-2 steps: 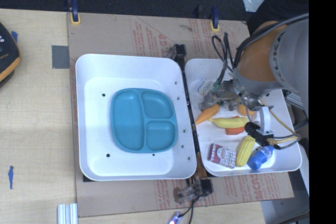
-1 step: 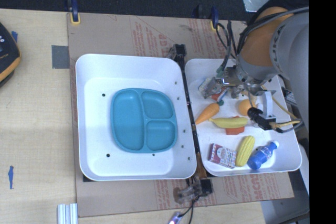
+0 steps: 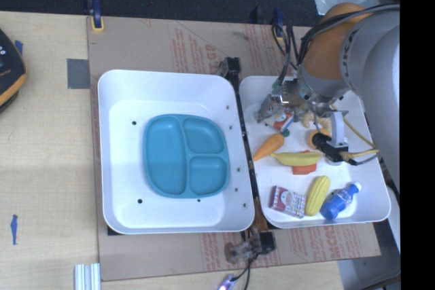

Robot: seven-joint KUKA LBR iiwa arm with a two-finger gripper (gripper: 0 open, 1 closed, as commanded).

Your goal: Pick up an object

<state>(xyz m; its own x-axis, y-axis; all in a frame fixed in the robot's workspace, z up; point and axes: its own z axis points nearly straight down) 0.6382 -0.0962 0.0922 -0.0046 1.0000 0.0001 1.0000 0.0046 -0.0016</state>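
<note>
Camera view, looking down at a slant: two shallow white bins sit side by side on a brown cardboard sheet over a pale wooden bench. The left bin point(image 3: 109, 146) fills the middle of the frame and holds a blue divided tray point(image 3: 185, 154) lying flat, with three compartments facing up. The right bin point(image 3: 377, 210) lies toward the right of the frame and holds the loose objects. An orange carrot point(image 3: 268, 145) lies at a slant near that bin's left wall, its tip pointing toward the lower left. Just right of it a yellow banana point(image 3: 297, 158) lies crosswise, with a small red piece point(image 3: 304, 169) touching its underside. Lower in the bin, a red and white packet point(image 3: 287, 201) sits beside a corn cob point(image 3: 317, 194), and a blue bottle point(image 3: 338, 202) lies just right of the cob, close to the bin's lower rim.

The grey arm, with its orange band, comes in from the upper right and reaches down over the upper part of the right bin. The gripper point(image 3: 284, 112) hangs low above the bin's upper left area, just above the carrot's thick end, among small items too cluttered to name. Whether the fingers are spread or closed cannot be told from here, and nothing can be seen pinched between them.
</note>
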